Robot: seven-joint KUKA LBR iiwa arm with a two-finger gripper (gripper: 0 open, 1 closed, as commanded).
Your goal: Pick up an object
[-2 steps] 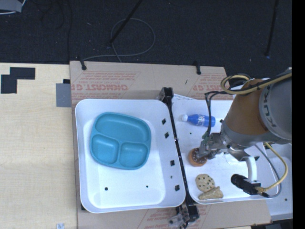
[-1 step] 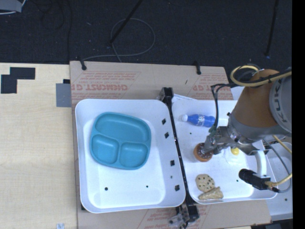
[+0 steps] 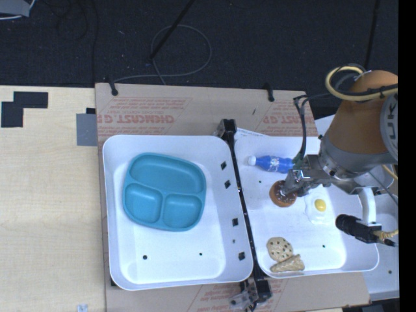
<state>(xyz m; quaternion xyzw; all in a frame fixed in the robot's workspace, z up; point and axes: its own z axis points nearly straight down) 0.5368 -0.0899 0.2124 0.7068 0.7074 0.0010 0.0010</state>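
**Ana:** While the arm (image 3: 361,125) is reaching in from the right, where is the gripper (image 3: 292,186) sitting?

**Ben:** It is hanging over the right bin (image 3: 364,260), toward its far left part, directly above a brown disc (image 3: 283,197). Whether it is touching the disc, I cannot tell.

**Ana:** Is it gripping anything?

**Ben:** I cannot tell that either; the tip is too small and blurred from up here, so wide or narrow is not something I am making out.

**Ana:** What is lying around it?

**Ben:** A bottle (image 3: 273,164) with a blue body is lying on its side just beyond the gripper, near the bin's far edge, its white cap pointing at the divider. A fried-egg toy (image 3: 319,207) is sitting just right of the disc. Toward the near edge a cookie (image 3: 279,246) is lying, with a tan wedge (image 3: 288,264) touching it on the near side.

**Ana:** And the other bin?

**Ben:** The left bin (image 3: 133,268) is holding a blue tray (image 3: 164,191) with three compartments, toward its far left part, well apart from the gripper. Both bins are resting on cardboard (image 3: 182,112) over the bench (image 3: 45,200).
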